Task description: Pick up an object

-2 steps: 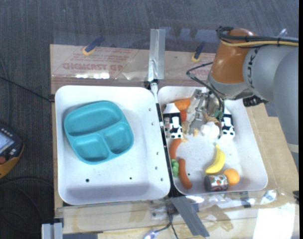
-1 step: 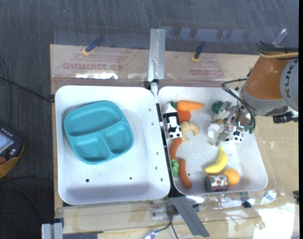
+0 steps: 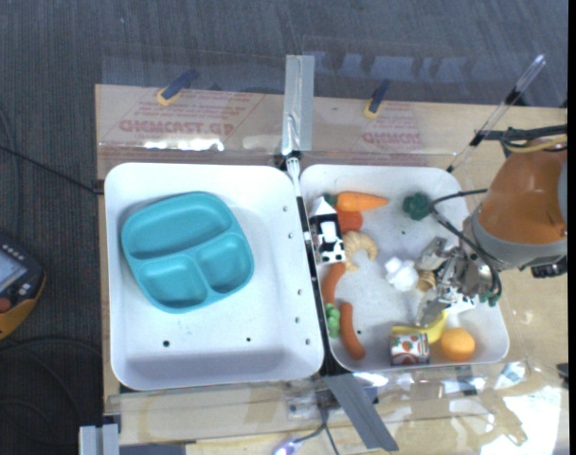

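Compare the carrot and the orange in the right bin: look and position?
The carrot is long and tapered, lying flat across the far end of the right bin; the orange is round and sits in the near right corner. The carrot lies apart from its neighbours except a red piece below it; the orange sits against a banana. Both are orange toy food.

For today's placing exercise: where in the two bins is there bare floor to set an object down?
Left bin: bare floor below and right of the blue tray. Right bin: a small patch between the carrot, white ball and can; its left edge and lower right, by the hand, are crowded.
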Motion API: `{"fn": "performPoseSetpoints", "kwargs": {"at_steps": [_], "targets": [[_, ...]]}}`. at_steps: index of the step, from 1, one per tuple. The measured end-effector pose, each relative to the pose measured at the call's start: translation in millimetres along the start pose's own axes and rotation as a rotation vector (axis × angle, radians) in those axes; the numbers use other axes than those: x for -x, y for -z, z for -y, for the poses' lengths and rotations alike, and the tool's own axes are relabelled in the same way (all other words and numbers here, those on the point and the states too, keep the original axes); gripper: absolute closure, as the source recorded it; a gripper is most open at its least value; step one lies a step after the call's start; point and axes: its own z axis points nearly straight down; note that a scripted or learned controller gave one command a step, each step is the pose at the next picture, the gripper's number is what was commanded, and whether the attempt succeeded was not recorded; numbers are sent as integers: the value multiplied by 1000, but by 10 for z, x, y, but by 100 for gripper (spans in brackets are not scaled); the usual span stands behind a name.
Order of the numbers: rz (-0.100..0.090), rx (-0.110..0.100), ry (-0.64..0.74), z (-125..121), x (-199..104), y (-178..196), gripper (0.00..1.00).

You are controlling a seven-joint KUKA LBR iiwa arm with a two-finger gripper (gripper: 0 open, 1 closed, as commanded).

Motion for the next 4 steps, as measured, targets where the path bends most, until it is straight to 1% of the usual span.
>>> {"fn": "performPoseSetpoints", "kwargs": {"at_steps": [1, 2, 3, 4], "targets": [[2, -1, 58, -15, 722, -21, 0], [1, 2, 25, 56, 385, -11, 0], [6, 2, -121, 125, 68, 0, 0], [-4, 0, -93, 116, 216, -12, 0]]}}
